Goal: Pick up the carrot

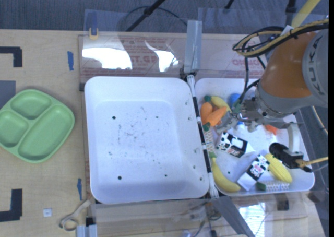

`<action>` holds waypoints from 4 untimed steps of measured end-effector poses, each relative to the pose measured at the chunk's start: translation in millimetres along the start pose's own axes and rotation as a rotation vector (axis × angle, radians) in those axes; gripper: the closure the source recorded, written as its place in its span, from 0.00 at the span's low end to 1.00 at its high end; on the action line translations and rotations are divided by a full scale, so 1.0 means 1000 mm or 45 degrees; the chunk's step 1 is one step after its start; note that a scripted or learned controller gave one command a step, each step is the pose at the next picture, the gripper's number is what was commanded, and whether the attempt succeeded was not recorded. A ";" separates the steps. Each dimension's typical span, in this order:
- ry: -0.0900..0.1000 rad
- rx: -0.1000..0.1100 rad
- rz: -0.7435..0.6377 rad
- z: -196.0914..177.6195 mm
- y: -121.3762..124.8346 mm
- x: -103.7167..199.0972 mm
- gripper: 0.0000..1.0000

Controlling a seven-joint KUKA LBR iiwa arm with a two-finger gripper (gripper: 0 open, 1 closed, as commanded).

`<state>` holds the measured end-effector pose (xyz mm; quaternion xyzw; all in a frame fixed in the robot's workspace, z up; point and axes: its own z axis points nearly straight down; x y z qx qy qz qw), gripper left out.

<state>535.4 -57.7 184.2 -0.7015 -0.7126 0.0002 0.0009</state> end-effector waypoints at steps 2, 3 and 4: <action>-0.001 -0.002 0.407 -0.045 -0.036 -0.013 0.00; -0.001 -0.002 0.408 -0.045 -0.036 -0.013 0.00; -0.001 -0.002 0.408 -0.045 -0.036 -0.013 0.00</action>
